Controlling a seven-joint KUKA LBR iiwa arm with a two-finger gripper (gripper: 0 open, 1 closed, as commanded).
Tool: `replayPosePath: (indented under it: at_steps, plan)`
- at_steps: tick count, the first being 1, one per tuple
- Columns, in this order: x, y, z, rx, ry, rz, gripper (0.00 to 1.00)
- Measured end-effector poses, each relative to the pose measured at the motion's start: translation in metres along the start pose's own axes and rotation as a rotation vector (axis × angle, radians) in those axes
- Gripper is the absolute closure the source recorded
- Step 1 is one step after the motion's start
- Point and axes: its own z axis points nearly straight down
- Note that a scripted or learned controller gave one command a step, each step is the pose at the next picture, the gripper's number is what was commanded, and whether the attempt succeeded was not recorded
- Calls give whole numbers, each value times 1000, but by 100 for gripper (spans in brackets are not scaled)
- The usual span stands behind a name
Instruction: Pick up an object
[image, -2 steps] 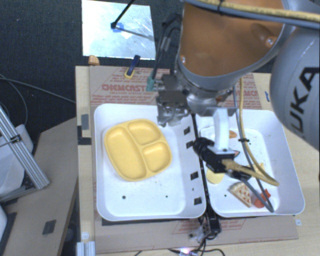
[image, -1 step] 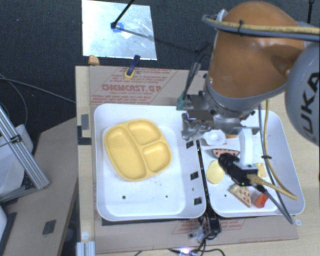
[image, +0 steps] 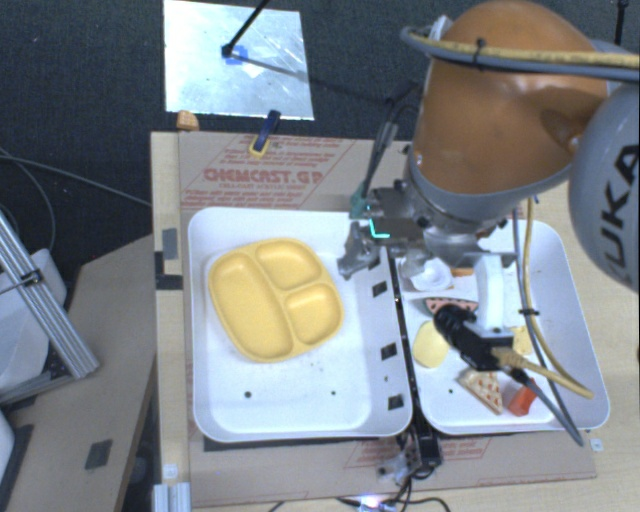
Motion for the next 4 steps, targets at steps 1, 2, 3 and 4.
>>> replayPosePath:
  at_steps: [1,2,3,4]
  plan:
    - [0,1,-11,-3,1,-3,100]
    - [0,1,-22,-5,2,-7,100]
    - [1,2,-33,-7,2,-12,100]
    - [1,3,-44,-10,3,-16,100]
